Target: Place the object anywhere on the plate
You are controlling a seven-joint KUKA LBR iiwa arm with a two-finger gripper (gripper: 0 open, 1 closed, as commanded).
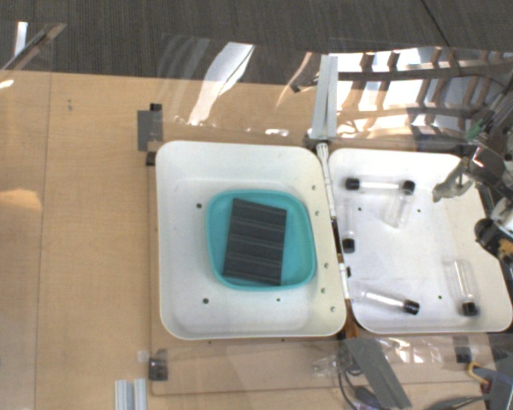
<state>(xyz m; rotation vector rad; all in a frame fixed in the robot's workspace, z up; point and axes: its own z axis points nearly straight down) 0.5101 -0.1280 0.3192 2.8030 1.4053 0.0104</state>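
Block (256, 241), dark and ribbed, lies flat on the teal plate (301, 267) in the left bin (179, 229). Right bin (427, 254) holds clear tubes (379, 184) with black caps, faint against white. Arm (504, 178) cut off at right edge.

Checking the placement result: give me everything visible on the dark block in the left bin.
The dark block is a flat, dark grey rectangular slab with faint ridges running across its top, matte, maybe foam or rubber. It lies flat on the teal plate, long side running away from the camera, tilted slightly, wholly inside the plate's rim. The plate sits mid left bin. Nothing else touches the block.
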